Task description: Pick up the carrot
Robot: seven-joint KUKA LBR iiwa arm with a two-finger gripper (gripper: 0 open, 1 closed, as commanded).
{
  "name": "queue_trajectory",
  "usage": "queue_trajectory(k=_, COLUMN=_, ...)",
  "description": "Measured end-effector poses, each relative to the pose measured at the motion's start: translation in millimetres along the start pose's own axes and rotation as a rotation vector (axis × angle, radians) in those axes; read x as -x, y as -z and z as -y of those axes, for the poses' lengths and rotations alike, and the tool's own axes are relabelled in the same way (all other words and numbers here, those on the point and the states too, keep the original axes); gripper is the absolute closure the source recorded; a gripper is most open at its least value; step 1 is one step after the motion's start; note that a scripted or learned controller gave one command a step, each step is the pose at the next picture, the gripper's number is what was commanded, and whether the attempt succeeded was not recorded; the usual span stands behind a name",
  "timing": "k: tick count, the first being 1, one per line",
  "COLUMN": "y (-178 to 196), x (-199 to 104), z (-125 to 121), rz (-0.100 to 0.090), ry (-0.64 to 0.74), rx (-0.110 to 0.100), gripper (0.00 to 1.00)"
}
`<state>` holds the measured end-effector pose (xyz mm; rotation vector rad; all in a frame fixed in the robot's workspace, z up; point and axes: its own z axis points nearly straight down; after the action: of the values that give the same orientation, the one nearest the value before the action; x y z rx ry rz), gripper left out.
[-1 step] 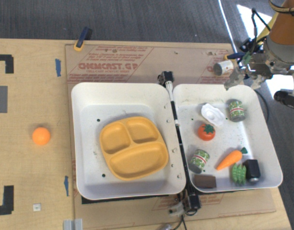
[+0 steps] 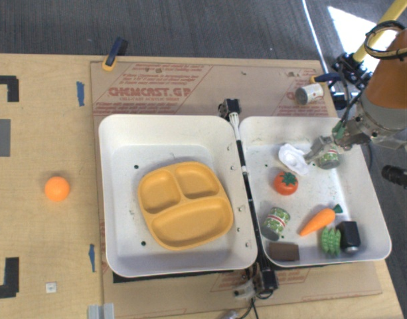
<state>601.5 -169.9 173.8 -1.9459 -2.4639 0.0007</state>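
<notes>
Hand (image 2: 321, 153) far from carrot (image 2: 317, 221), green toy (image 2: 330, 240) just beside, tomato (image 2: 286, 183) nr

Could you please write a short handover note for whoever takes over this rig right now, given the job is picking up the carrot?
Gripper: at the far side of the right bin, low over a small can-like item beside a crumpled white piece; I cannot tell whether it is open or shut.
Carrot: lying in the right bin's near half, next to a green bumpy item and a black item, apart from the gripper.
Also in that bin: a tomato, a small green-labelled can, a brown block.
Left bin: holds a yellow divided tray.
Done: nothing; carrot not lifted.
Left: move to the carrot, grasp, lift.
</notes>
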Motion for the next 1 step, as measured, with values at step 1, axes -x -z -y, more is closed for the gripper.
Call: queue_trajectory(k=1, y=-75.1, x=-34.0, z=63.1, rz=0.001, ry=-0.061, rx=0.001, gripper=0.0)
